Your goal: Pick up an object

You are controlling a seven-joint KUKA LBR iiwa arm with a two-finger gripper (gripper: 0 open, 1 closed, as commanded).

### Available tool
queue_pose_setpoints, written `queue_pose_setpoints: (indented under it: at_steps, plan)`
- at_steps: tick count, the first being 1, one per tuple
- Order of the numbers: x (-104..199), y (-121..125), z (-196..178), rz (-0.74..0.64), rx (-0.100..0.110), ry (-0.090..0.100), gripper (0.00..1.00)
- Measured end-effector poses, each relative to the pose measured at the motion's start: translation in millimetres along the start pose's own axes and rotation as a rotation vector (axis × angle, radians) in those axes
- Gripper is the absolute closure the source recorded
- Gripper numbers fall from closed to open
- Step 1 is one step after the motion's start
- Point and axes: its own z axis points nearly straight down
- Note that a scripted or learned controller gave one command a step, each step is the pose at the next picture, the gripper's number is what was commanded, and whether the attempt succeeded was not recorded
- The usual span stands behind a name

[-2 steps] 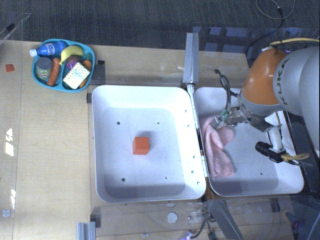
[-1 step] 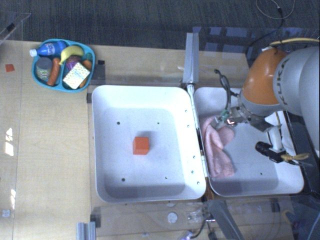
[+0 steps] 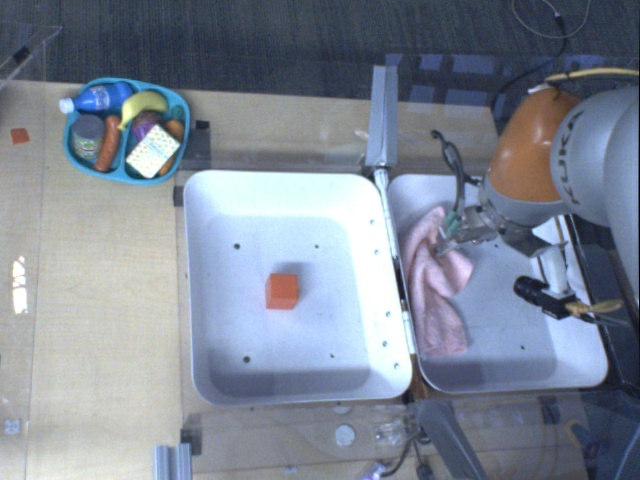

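Pale wood worktop (image 3: 100, 298) carries two shallow white bins side by side, with dark carpet beyond its far edge.

Near edge: a few small metal fittings sit on the worktop just below the seam between the bins.

Left bin (image 3: 215, 368): one small orange-red cube (image 3: 283, 291) rests flat on the floor, a little left of centre and well apart from every wall. Nothing touches it.

Right bin (image 3: 575, 363): a pink cloth (image 3: 437, 293) lies crumpled along the left wall, running from the near half up toward the middle. Its upper part is bunched and lifted toward the tool (image 3: 458, 228). The tool sits at that top bunch, in contact with the fabric. The cloth crowds the fingertips, so I cannot tell whether the fingers are spread or pinched on it. A black fitting (image 3: 535, 292) with a yellow-tipped cable hangs from the arm over the right half of this bin.

Arm (image 3: 610, 168): grey, with an orange band (image 3: 530, 153) above the wrist, reaching in from the right over the right bin.

A grey metal post (image 3: 378, 118) stands at the far end of the seam between the bins.

Far left corner: a blue tray (image 3: 72, 153) holds toy groceries, including a bottle, a banana and a carrot. A small red square (image 3: 20, 136) lies on the worktop to its left.
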Motion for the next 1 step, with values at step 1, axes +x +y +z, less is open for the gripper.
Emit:
queue_pose_setpoints:
  at_steps: [1]
  plan:
    - [25.1, 69.2, -82.1, -0.183, 0.013, 0.008, 1.0]
